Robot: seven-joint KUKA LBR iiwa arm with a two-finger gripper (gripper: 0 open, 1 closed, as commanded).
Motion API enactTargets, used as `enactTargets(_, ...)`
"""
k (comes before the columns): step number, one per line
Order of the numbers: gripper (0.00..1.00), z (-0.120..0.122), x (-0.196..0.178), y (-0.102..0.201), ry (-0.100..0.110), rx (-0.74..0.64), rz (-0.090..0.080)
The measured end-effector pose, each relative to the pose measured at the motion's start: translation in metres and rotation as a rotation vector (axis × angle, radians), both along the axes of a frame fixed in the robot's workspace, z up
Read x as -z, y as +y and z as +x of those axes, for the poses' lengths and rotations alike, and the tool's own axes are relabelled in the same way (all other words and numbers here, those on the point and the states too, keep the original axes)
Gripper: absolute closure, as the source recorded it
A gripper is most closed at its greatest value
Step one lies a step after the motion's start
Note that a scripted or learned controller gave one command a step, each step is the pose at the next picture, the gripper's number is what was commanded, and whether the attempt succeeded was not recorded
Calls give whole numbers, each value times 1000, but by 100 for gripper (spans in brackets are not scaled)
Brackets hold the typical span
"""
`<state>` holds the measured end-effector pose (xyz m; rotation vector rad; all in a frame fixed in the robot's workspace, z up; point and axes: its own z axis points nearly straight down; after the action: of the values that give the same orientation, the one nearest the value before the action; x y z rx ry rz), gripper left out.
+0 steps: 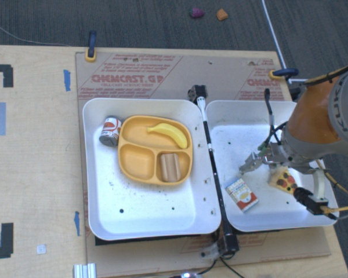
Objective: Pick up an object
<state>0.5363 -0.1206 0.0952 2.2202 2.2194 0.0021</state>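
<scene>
In the right bin (232, 126), my gripper (254, 161) hangs low over the floor near the middle, below the arm's orange band. A small white and red carton (242, 194) lies just below and left of it, apart from it. A yellow piece with red spots (283, 181) lies close to the gripper's right side. In the left bin (145, 219) a yellow divided plate (140, 161) holds a banana (169, 133) and a brown cylinder (170, 167). A small can (109, 131) lies beside the plate's left edge.
A black clamp (197, 92) sits at the top of the ridge between the bins. Cables run along the arm's lower right by a black part (307, 199). Blue-handled clamps (91, 45) (284, 72) hold the board's far corners.
</scene>
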Motion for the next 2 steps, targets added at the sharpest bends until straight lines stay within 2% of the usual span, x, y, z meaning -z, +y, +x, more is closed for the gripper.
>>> enactTargets(1,0,-48,6,12,-15,0,-5)
enactTargets(2,100,-47,-5,7,-23,5,-16)
